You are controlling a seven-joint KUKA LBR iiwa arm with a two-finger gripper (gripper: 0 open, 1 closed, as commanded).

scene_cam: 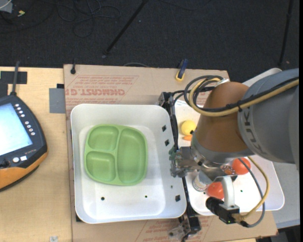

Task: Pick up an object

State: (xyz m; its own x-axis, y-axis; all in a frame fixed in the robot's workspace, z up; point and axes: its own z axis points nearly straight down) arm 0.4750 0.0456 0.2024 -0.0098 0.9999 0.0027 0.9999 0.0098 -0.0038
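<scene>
Lighting's pretty even overhead, making the white bin (121, 116) glow bright while the floor (141, 24) up top is staying dark. Soft shadows, slight overall softness, a little glare showing on the screen (7, 130).

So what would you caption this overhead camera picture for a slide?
Grey-and-orange arm reaching down into the right bin among yellow and orange objects, beside a green divided plate in the left bin.

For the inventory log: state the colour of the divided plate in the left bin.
Light green, seen in the camera view: divided plate.
</scene>
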